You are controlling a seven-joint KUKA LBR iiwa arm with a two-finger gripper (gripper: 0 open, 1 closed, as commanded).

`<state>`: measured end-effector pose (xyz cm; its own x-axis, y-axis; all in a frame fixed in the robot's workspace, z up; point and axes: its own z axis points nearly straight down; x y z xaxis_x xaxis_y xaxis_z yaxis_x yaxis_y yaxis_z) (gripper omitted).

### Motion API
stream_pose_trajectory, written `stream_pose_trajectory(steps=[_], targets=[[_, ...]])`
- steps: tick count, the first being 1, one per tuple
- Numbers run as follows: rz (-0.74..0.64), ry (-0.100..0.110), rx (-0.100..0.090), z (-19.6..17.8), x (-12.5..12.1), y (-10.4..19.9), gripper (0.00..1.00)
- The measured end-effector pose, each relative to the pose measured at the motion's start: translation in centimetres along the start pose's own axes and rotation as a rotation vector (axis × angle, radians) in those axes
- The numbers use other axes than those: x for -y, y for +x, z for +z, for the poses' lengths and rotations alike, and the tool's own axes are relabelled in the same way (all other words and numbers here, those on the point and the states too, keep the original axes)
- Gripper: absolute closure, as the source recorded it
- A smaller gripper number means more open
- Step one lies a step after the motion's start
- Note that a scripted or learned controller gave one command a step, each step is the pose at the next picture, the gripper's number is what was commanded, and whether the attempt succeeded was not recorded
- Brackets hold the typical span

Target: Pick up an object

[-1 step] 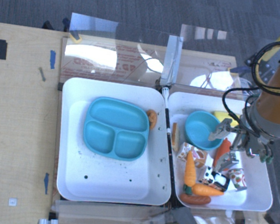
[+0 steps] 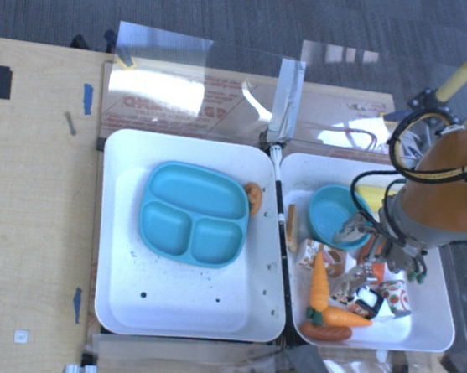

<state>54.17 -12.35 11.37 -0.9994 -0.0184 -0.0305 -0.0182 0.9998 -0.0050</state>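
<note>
My gripper [image 2: 364,273] hangs low over the middle of the right bin [image 2: 437,320], under the orange-banded wrist, right above a pile of small items. An orange toy carrot [image 2: 318,286] lies just left of it. A second carrot [image 2: 346,319] and a red sausage-like piece [image 2: 324,332] rest near the bin's front wall. A blue bowl [image 2: 331,214] sits behind the gripper. Glare and clutter hide the fingers.
The left bin [image 2: 111,285] holds a blue three-section plate [image 2: 195,213] with a small orange item [image 2: 253,196] at its right edge. A brown stick [image 2: 290,227] lies along the right bin's left wall. A clear panel stands behind both bins.
</note>
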Motion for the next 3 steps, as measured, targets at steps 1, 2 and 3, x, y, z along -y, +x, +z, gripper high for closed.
stream_pose_trajectory(steps=[1, 2, 3], targets=[[-0.029, 0.0, -0.001, 1.8, -0.1, -5.8, 0.0], [-0.112, -0.003, -0.012, 2.2, -3.0, -0.6, 0.0], [-0.163, -0.004, -0.009, 2.2, -2.6, 0.9, 0.0]])
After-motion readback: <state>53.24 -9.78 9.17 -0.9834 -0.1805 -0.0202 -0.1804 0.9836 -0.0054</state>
